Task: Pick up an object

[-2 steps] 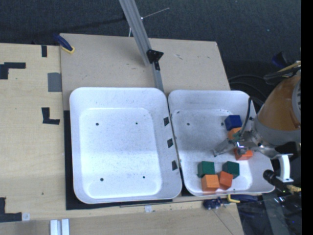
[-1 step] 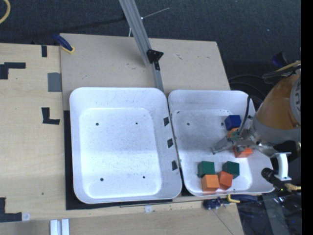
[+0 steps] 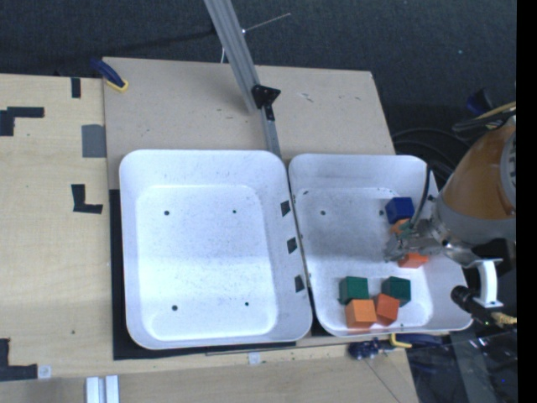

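Several small blocks lie in the right bin [image 3: 336, 175]. A blue block [image 3: 399, 207] sits near its right wall. Two green blocks [image 3: 354, 288] [image 3: 396, 289] and two orange blocks [image 3: 362, 312] [image 3: 387, 306] cluster at the bin's front. My gripper [image 3: 409, 243] hangs low in the right part of this bin, just in front of the blue block. A red-orange block [image 3: 412, 261] peeks out right under the gripper, partly hidden by it. The grey and orange arm [image 3: 478, 183] reaches in from the right.
The left bin [image 3: 201, 250] stands beside the right one, sharing a middle rim. A slanted metal pole [image 3: 235, 40] crosses the bench behind the bins. Cables and clamps crowd the bench's right front corner [image 3: 478, 300].
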You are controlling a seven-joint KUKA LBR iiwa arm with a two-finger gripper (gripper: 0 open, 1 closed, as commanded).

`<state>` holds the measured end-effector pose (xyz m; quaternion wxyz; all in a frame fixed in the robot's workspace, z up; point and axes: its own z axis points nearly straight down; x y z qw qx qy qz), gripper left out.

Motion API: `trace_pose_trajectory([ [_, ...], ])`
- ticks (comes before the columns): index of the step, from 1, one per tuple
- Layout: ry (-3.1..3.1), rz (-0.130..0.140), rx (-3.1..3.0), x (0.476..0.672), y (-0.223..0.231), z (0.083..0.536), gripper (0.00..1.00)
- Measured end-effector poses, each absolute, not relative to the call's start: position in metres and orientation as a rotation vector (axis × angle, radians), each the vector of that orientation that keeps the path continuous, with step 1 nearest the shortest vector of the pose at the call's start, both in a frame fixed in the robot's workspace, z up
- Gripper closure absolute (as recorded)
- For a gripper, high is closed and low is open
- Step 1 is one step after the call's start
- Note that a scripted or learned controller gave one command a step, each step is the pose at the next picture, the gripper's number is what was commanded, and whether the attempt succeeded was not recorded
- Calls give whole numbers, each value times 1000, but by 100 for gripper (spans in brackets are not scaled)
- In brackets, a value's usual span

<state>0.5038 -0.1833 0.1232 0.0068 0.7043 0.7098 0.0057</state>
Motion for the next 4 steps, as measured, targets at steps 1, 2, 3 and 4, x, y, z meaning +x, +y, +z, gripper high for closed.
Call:
trace_pose_trajectory([
  [1,2220,2,2217,496,-187,179,100],
  [2,2222,2,2217,497,-187,215,100],
  [3,2231,1,2215,503,-126,211,100],
  [4,2232,0,2216,492,-74,215,100],
])
